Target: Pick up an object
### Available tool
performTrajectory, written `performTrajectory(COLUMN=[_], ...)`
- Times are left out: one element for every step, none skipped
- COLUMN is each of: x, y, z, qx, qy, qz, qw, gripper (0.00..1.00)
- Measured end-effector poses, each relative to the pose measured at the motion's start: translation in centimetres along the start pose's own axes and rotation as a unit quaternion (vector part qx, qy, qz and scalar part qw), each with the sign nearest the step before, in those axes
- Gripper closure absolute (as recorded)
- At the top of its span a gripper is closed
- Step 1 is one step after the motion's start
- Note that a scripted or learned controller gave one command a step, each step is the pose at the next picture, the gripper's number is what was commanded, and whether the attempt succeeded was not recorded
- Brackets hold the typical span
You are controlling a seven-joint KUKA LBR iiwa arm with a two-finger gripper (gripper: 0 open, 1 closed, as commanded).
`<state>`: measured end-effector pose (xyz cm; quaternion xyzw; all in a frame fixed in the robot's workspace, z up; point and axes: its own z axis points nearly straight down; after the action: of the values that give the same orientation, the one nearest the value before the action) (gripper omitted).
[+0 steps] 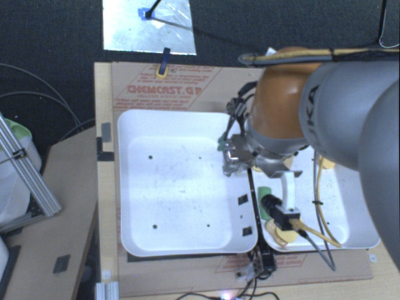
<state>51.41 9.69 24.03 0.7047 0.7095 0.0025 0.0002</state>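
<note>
My gripper [234, 152] hangs over the right rim of the left white bin [169, 186], close to the divide between the two bins. The grey arm and its orange band [281, 108] cover most of the right bin [350, 230]. A small green bit [220, 145] shows at the gripper's left side; whether it is held is unclear. In the right bin, a green object [264, 195] lies near the left wall. A pale yellow object [282, 235] lies at the front left corner.
Both bins rest on a cardboard sheet [169, 86] on the bench. A shiny metal plate [149, 17] lies on the dark floor behind. An aluminium frame [25, 174] stands at the left. Yellow cables [322, 220] run across the right bin.
</note>
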Motion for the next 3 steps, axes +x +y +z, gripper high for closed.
performTrajectory(x=[4.0,14.2,13.4], y=[5.4,14.7,15.4], z=[-11.9,-20.6,-6.0], qx=[-0.007,-0.008,0.008], qy=[0.001,0.001,-0.003], qz=[-0.001,-0.002,0.004], qw=[1.0,1.0,1.0], gripper=[1.0,1.0,1.0])
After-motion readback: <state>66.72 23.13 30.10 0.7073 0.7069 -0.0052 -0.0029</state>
